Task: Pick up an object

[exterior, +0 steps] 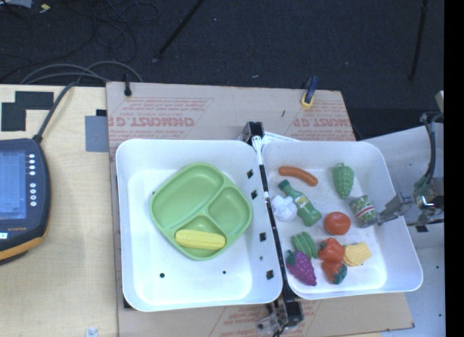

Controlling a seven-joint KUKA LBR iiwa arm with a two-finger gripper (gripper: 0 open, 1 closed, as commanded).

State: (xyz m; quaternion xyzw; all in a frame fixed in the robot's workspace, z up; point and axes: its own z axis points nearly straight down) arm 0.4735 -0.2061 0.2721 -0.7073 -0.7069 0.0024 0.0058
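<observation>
Green-labelled can (362,210) near right bin (395,176) right wall, beside tomato (336,222), long axis tilted toward that wall. Jaws (395,209) just right of can, over the rim; opening indiscernible, nothing visibly held.

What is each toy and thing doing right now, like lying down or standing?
corn cob: lying in the green plate's front section
green plate: flat in the left bin
sausage: lying in the right bin
green bottle: on its side
tomato: resting loose
small can: tipped, by the gripper
grapes: lying near the front
gripper: low over the right bin's edge
</observation>
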